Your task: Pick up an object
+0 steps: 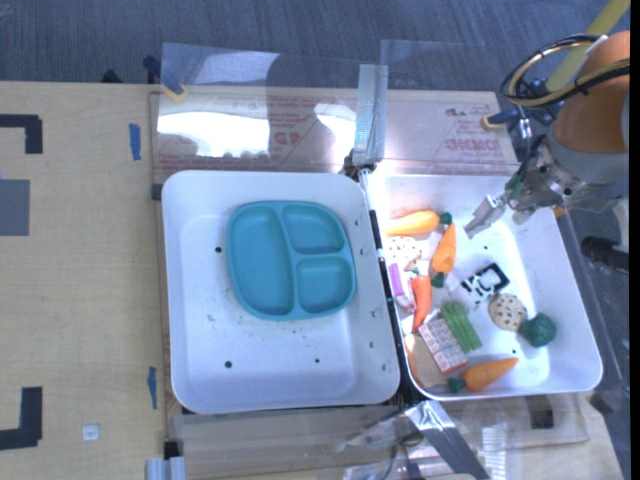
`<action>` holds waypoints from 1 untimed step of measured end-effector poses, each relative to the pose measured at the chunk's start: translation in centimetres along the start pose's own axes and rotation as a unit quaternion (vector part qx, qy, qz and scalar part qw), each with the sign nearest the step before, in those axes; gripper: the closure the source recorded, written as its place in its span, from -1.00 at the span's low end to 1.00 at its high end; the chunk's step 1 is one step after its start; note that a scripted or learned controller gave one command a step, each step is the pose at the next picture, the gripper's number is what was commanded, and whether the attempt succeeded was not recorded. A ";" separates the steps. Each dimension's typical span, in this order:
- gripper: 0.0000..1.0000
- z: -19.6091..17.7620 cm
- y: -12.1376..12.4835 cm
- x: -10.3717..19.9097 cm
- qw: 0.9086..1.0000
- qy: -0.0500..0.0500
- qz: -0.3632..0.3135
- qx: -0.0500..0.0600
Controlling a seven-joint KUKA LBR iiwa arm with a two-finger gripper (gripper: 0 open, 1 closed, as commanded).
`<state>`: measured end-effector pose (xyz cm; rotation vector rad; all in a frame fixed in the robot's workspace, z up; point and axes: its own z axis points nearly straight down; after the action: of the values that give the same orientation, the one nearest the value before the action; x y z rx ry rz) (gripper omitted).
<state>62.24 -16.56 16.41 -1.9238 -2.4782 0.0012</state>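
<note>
Nothing had been picked up yet: the claw [487,211] hung over the upper part of the right bin [570,298], and whether it was open or closed could not be told. That bin held toy food, including carrots [443,249], a cookie [507,312] and broccoli [539,329], all lying loose. The left bin [190,268] held a blue divided plate [291,259].
</note>
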 end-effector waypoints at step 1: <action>-1.00 7.6 1.3 4.6 0.999 -0.004 -0.041 -0.005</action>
<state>62.34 -11.79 8.83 -1.8266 -2.5654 -0.0051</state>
